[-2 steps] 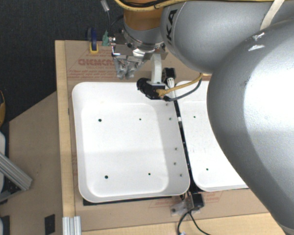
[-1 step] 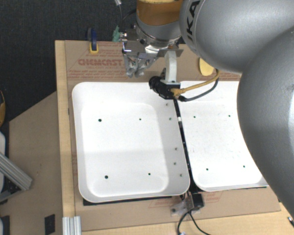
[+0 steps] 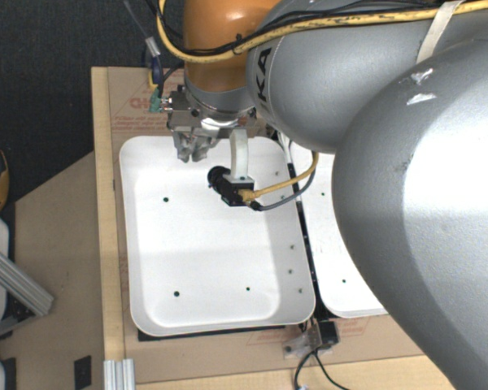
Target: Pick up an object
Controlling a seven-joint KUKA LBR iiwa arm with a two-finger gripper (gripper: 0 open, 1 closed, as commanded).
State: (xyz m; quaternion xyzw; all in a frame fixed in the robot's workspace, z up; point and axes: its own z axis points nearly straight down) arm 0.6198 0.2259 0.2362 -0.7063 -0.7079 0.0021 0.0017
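My gripper [image 3: 203, 154] hangs below the orange wrist band [image 3: 224, 23], low over the far end of the left white bin [image 3: 146, 299]. A small black part [image 3: 228, 188] with a yellow cable [image 3: 281, 187] sits just under a white bar [image 3: 239, 154] at the gripper, close to the bin floor. I cannot tell whether that black part belongs to the gripper or is a loose object. The bin floor around it is plain white with a few small dark dots. The large grey arm [image 3: 407, 136] hides the far right of this bin.
The right white bin [image 3: 342, 283] lies beside the left one, mostly covered by the arm. Both rest on a brown board [image 3: 106, 218]. A cable and small connector [image 3: 321, 335] lie at the front edge. Metal rails [image 3: 16, 283] stand at the left.
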